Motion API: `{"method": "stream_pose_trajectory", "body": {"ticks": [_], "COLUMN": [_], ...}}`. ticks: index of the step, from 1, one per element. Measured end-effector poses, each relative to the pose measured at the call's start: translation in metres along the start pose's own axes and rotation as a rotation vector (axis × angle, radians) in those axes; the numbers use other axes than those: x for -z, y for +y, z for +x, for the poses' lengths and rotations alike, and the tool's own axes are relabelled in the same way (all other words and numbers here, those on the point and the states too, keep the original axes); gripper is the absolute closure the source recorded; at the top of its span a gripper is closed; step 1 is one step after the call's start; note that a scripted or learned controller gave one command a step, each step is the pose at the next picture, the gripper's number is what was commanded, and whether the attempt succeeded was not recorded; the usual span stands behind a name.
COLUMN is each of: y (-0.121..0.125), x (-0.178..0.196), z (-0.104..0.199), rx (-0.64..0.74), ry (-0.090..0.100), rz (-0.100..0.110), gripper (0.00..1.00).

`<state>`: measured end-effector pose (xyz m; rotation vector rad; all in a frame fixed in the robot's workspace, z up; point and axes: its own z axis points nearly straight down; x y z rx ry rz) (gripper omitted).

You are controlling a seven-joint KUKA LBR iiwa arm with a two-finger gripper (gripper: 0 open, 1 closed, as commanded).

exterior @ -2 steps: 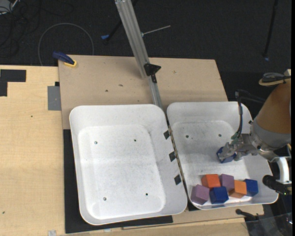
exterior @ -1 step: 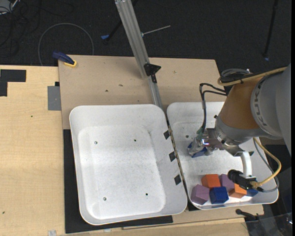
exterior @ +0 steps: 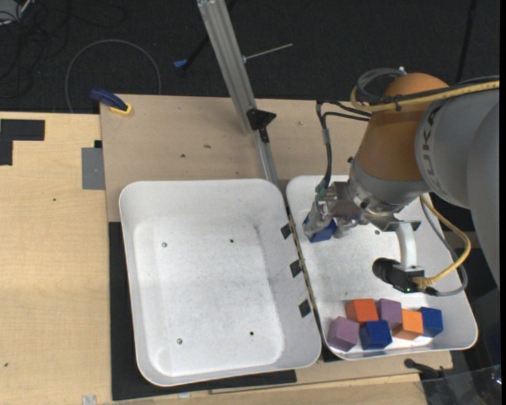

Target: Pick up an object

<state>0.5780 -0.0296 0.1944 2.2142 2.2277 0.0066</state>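
My gripper is low in the right bin, close to its left wall at the far end. A small blue block shows between its fingertips, and the fingers are shut on it. At the bin's near end lies a cluster of blocks: an orange one, a purple one, another orange one, a blue one, a darker blue one and a purple one.
The left bin lies beside the right one, with black clips along the shared wall. An aluminium post rises behind the bins. The arm's grey and orange body overhangs the right bin's far side.
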Motion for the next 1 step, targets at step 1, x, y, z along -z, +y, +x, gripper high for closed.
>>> {"method": "stream_pose_trajectory", "body": {"ticks": [1], "y": [-0.0031], "x": [-0.0049], "z": [0.0651], "rx": [0.000], "ry": [0.001], "rz": [0.008], "gripper": [1.00]}}
